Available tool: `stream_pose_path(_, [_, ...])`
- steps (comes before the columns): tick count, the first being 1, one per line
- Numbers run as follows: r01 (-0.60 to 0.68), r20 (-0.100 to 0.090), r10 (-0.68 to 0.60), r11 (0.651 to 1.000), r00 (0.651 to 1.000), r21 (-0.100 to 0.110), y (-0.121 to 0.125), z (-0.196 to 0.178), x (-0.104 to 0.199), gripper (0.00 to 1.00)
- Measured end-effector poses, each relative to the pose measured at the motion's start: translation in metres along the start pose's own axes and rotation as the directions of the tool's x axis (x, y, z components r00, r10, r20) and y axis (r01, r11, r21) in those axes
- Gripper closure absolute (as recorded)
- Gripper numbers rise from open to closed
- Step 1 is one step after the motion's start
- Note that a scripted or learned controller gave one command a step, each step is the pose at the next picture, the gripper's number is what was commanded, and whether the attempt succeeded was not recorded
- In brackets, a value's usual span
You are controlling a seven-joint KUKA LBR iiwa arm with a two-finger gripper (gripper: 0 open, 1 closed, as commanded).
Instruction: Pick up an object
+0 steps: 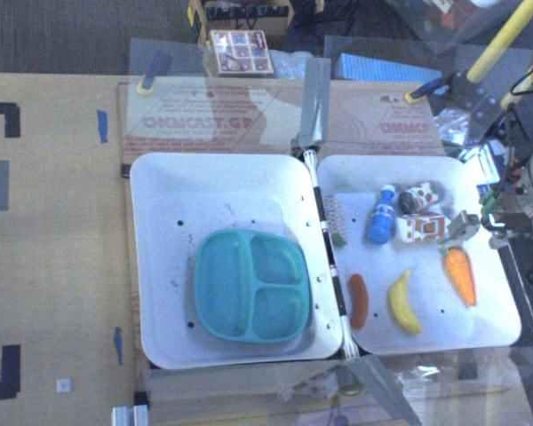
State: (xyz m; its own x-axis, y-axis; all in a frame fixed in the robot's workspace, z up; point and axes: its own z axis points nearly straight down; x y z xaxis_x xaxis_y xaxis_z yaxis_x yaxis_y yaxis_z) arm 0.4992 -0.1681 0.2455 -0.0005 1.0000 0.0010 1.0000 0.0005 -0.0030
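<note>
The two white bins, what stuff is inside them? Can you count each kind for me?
Teal plate with three sections: 1
Blue bottle: 1
Small cartons: 2
Carrot: 1
Banana: 1
Sausage: 1
Total: 7
The plate lies in the left bin; everything else is in the right bin.

My pincer [465, 227] sits at the right bin's [497, 327] far side, too blurred to tell how my fingers stand. My arm runs off the right edge. The small carton [424, 227] beside it carries print too small to read. The yellow pole [511, 27] is cut by the top edge.
</note>
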Motion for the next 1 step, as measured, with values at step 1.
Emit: stream_pose_path(1, [0.073, -0.002, -0.073, 0.997, 0.997, -0.011, 0.0077, 0.1330, -0.0237, 0.00])
